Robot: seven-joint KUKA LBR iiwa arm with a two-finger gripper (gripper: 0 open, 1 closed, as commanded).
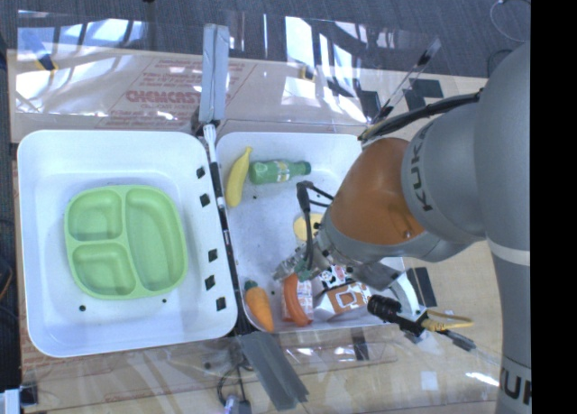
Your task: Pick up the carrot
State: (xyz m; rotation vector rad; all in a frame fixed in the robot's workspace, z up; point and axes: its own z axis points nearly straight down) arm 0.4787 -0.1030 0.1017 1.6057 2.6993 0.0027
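The carrot, orange with a small green top, lies in the front left corner of the right bin, close to the divider wall. My gripper hangs low over the front of this bin, a little right of and behind the carrot, under the arm's orange band. It sits just above a red-orange oblong item that lies beside the carrot. Nothing shows held in the gripper.
A banana and a green bottle lie at the back of the right bin, a yellow item is in the middle, and a printed box is at the front. The left bin holds a green divided tray.
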